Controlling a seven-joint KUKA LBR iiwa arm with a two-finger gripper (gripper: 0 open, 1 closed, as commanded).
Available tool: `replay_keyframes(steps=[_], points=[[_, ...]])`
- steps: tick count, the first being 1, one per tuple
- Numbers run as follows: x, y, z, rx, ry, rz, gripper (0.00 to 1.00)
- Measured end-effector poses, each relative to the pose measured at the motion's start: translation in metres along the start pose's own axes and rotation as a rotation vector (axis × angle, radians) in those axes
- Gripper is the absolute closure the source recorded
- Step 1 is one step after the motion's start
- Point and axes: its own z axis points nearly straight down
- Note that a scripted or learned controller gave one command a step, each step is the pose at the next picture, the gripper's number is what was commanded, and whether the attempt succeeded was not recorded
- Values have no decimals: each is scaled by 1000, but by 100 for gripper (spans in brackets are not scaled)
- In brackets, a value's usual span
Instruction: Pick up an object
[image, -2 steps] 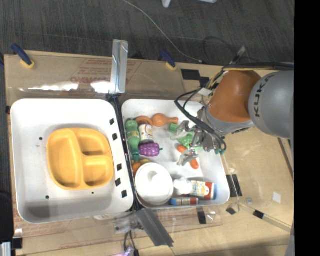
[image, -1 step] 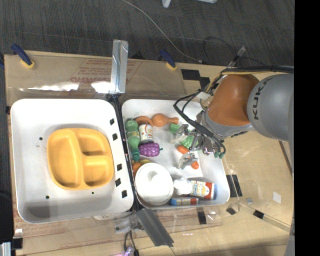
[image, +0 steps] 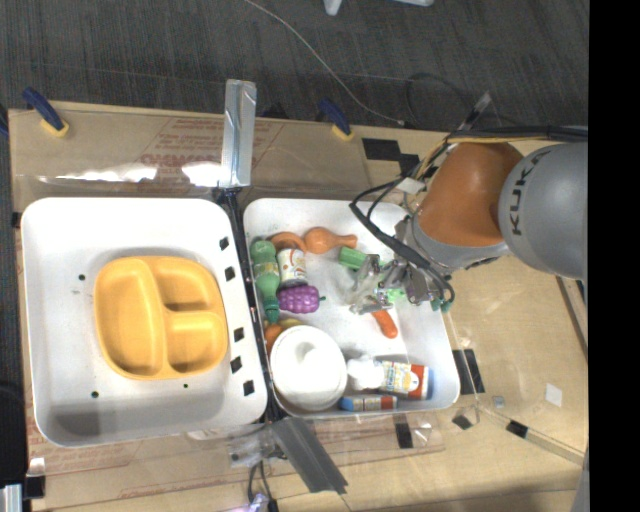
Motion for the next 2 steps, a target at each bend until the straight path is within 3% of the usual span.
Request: replay_keyframes(steps=[1, 2], points=[[0, 0, 0, 0, 1, 0, 0], [-5, -1, 12, 1, -1, -93, 0]])
